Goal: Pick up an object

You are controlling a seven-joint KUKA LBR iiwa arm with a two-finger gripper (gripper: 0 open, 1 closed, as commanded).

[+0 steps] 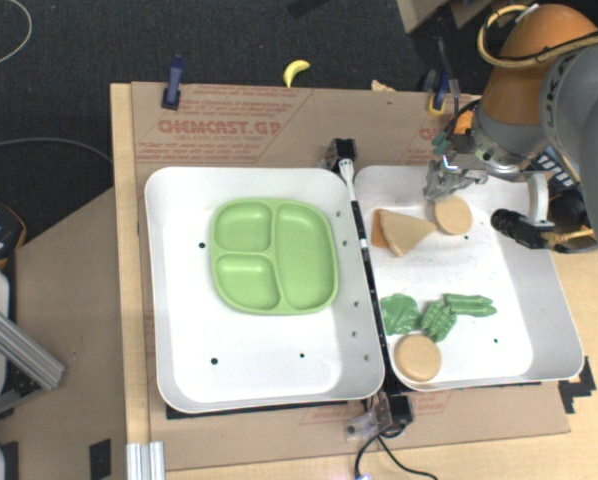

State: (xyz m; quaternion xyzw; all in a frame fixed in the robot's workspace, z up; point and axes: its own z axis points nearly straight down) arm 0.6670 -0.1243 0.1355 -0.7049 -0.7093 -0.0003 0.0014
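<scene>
In the right bin [539, 298] lie a tan wedge-shaped piece [401, 230], a small round tan disc [453, 216], a green leafy toy [437, 313] and a round tan cookie-like piece [417, 358]. My gripper [446, 183] hangs at the bin's far side, directly over the far edge of the small round disc. Its metal fingers point down and nothing shows between them. A green divided plate [275, 256] rests in the left bin [179, 298].
The arm's grey body and orange band [539, 38] fill the upper right. A black part [524, 228] juts over the right bin's right side. Blue clamps [173, 83] and a yellow banana-like piece [296, 71] sit at the board's far edge.
</scene>
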